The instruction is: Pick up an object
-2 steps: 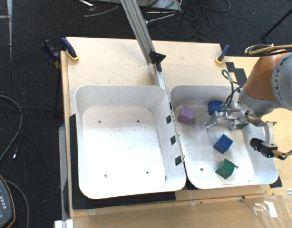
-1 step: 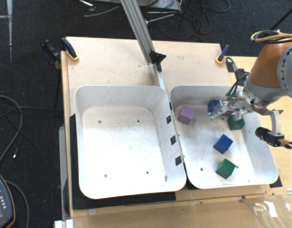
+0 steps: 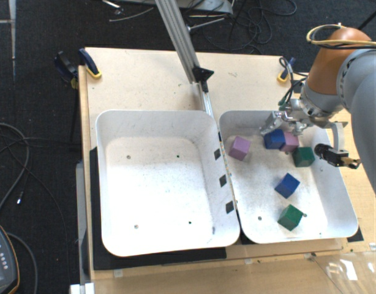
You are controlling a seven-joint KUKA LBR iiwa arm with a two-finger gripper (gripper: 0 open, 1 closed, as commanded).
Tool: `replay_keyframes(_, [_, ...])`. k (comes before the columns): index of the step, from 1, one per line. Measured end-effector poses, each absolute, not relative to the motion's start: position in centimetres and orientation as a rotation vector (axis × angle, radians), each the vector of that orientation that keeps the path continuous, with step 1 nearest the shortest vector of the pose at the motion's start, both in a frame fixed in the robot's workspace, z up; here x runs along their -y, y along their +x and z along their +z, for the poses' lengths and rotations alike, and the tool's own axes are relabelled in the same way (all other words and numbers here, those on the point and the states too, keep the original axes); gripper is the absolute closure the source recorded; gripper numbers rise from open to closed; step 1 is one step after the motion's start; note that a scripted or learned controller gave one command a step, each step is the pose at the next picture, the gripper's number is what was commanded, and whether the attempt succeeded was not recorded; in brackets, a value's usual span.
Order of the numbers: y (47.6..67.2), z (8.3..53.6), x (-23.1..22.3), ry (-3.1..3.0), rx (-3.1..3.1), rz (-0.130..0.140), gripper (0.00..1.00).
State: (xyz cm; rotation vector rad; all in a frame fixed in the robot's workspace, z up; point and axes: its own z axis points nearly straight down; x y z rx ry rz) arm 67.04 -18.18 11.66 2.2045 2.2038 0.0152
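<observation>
Right now the end effector (image 3: 285,122) hangs at approx 1 o'clock in the right bin (image 3: 335,188), just above a blue cube (image 3: 274,140) touching a pink cube (image 3: 289,142); can't tell its opening or whether it grips anything. Green cube (image 3: 303,157) sits beside those at 4 o'clock. Purple cube (image 3: 239,147) lies apart at 9 o'clock.

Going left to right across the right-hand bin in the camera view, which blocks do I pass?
Purple block → upper blue block → lower blue block → lower green block → upper green block.
</observation>
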Motion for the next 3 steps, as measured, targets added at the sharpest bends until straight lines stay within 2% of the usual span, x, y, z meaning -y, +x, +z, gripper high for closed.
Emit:
replay_keyframes(1, [67.3, 12.89, 18.11, 2.192, -2.207, 0.017, 1.0])
replay_keyframes(2, [67.27, 12.79, 18.09, 2.192, -2.208, 0.015, 0.0])
replay_keyframes(3, [67.62, 11.99, 18.83, 2.197, -2.209, 0.019, 0.0])
